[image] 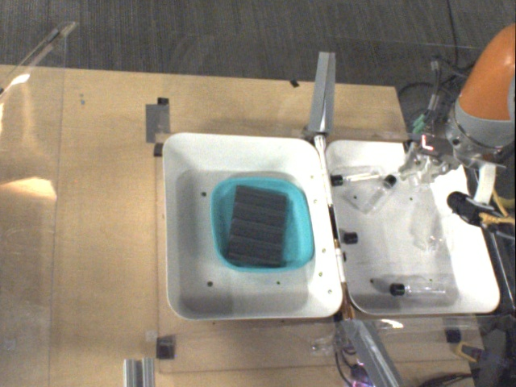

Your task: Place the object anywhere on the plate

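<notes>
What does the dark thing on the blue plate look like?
The dark block is a charcoal-grey rectangle with ridges running across it, like a ribbed sponge or foam pad. It lies flat in the middle of the turquoise plate, slightly turned. The plate sits inside the left white bin. Nothing else touches the block.

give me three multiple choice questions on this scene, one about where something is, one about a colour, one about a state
1. Where is the plate?
A. in the left bin
B. in the right bin
C. on the bare bench

2. What colour is the plate?
A. red
B. teal
C. yellow

3. How does the dark ridged block stand to the plate?
A. it leans on the outside of the plate
B. it rests on the plate
C. it hangs from the arm above the plate

Answers:
1. A, the plate sits in the middle of the left bin.
2. B, its rim shows teal all round the block.
3. B, the block lies flat inside the plate's rim, with the arm off over the right bin.
</notes>
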Robot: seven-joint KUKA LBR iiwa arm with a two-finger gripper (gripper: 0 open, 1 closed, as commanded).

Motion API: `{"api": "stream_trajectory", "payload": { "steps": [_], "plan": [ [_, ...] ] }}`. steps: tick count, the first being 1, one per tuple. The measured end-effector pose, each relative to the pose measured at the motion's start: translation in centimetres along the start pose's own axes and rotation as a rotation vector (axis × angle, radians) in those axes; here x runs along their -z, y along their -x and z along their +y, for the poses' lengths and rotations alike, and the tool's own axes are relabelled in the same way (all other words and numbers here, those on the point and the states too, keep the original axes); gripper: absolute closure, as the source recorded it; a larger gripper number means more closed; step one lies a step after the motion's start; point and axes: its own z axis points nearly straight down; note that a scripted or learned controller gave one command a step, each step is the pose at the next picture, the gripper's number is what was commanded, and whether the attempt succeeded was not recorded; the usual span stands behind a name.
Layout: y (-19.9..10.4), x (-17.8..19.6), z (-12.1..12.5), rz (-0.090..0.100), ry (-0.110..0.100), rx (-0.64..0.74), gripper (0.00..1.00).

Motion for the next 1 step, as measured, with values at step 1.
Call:
{"api": "stream_trajectory", "payload": {
  "steps": [1],
  "plan": [
    [-3.68, -2.10, -5.33, 0.001, -0.005, 0.176, 1.00]
  ]
}}
